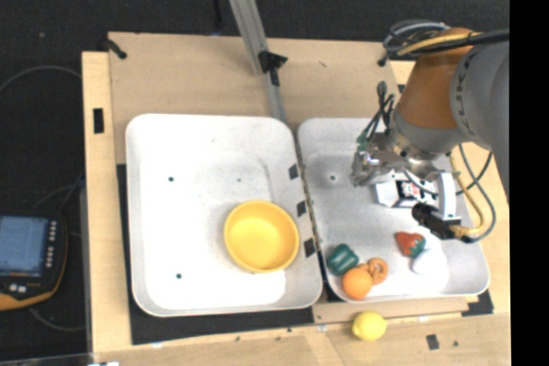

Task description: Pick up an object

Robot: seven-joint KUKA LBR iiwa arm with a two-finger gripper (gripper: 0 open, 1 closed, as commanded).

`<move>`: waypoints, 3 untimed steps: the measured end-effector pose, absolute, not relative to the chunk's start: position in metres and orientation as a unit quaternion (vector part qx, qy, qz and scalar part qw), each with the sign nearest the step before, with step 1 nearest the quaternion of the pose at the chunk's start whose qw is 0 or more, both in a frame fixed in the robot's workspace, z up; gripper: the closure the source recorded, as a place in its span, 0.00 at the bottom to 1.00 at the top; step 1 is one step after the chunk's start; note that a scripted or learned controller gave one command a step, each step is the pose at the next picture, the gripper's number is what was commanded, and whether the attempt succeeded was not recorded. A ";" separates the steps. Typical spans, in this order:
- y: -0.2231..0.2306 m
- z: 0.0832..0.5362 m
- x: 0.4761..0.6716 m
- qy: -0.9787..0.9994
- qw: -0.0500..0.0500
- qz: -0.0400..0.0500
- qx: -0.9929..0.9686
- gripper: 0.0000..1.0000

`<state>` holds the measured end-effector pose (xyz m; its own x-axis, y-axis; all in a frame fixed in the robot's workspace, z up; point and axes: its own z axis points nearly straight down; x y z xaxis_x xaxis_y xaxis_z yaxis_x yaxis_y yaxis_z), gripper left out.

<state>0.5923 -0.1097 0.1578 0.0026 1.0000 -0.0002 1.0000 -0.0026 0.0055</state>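
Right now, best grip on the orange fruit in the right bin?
Probably from straight above, fingers closing across the orange fruit's upper-left and lower-right flanks. It looks round, so any diameter works, but the green block sits close at upper left, a smaller orange piece touches its upper right, and the bin wall runs just below, so clearance is tight.

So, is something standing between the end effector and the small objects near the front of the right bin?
Nothing visible does. The end effector is above bare floor of the right bin. The green block, orange ball and red piece lie nearer the front rim, with open floor between.
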 end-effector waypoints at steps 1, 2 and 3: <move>-0.109 0.214 0.604 0.708 0.003 0.003 0.706 1.00; -0.109 0.260 0.605 0.709 0.002 0.002 0.706 1.00; -0.057 0.254 0.629 0.709 0.001 0.001 0.705 1.00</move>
